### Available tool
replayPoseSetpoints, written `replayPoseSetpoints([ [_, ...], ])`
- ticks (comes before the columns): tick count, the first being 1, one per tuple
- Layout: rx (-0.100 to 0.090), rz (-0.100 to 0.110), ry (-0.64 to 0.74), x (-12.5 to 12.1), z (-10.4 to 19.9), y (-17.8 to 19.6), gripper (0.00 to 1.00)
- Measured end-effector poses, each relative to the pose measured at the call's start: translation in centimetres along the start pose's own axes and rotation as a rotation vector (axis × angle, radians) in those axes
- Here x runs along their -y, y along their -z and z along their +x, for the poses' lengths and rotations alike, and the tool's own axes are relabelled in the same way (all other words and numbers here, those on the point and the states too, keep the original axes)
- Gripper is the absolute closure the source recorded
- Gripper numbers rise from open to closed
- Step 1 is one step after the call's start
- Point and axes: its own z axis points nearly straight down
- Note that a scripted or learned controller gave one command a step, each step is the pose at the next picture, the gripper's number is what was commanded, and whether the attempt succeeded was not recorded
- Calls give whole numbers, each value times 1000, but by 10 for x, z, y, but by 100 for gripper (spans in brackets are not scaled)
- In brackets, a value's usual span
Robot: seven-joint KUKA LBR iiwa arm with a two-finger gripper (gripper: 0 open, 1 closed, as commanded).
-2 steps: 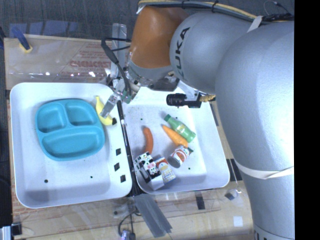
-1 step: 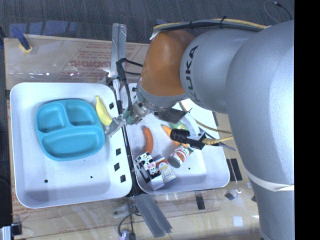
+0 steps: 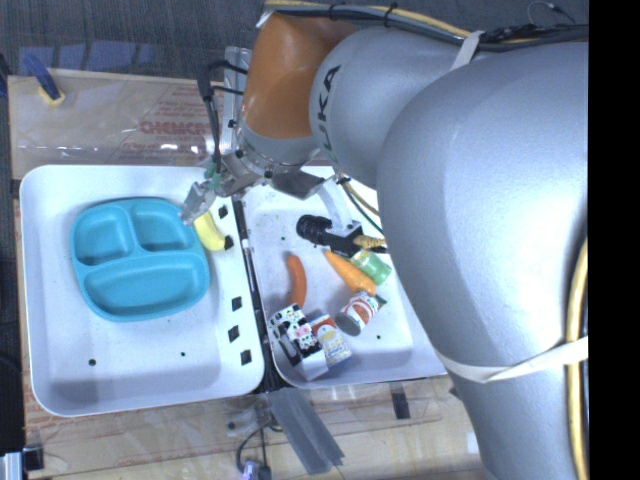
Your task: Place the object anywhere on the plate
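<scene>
Arm [image 3: 470, 198]: big grey body closest to us, filling the right side, orange band above the wrist.
Pincer [image 3: 200, 206]: down over the left bin [image 3: 60, 368], at the plate's right edge; closed or open, I cannot tell.
Banana [image 3: 209, 232]: yellow, just under the pincer, touching the blue plate [image 3: 135, 258] at its rim.
Right bin [image 3: 395, 343]: carrot [image 3: 348, 269], sausage [image 3: 296, 278], small packets.

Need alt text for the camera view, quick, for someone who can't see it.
The gripper hovers by a yellow object beside the blue plate in the left bin. The right bin holds toy food.
</scene>
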Motion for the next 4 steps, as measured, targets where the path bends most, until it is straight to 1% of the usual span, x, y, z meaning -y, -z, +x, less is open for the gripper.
replayPoseSetpoints([
  [1,-1,1,36,86,-84,0,0],
  [2,-1,2,41,85,-84,10,100],
  [3,0,-1,-55,8,-50,23,100],
  [4,1,-2,13,-29,-7,30,100],
])
